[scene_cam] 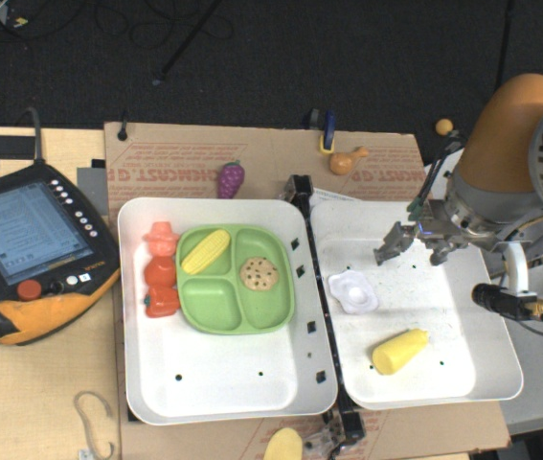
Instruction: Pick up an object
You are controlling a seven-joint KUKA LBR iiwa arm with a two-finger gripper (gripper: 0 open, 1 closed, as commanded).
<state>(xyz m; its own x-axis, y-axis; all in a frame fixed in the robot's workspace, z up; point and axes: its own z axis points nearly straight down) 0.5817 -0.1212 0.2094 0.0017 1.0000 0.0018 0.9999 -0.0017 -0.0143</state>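
Note:
In the right bin (482, 377) lie a yellow block (399, 350) near the front and a small white cup-like piece (352, 292) by the left wall. My gripper (417, 247) hangs over the back half of this bin, up and to the right of the white piece. Its two dark fingers (392, 245) are spread, open, with nothing between them. The left bin (214, 381) holds a green divided plate (215, 308) with a yellow corn cob (204, 250) and a cookie (259, 274) on it. A red and pink toy (161, 269) lies beside the plate's left edge.
A teach pendant (27, 247) sits on the bench to the left. Behind the bins, on the cardboard, are a purple grape bunch (230, 178), an orange piece (345, 160) and a blue clip (328, 134). A yellow thing (283, 443) lies in front of the bins.

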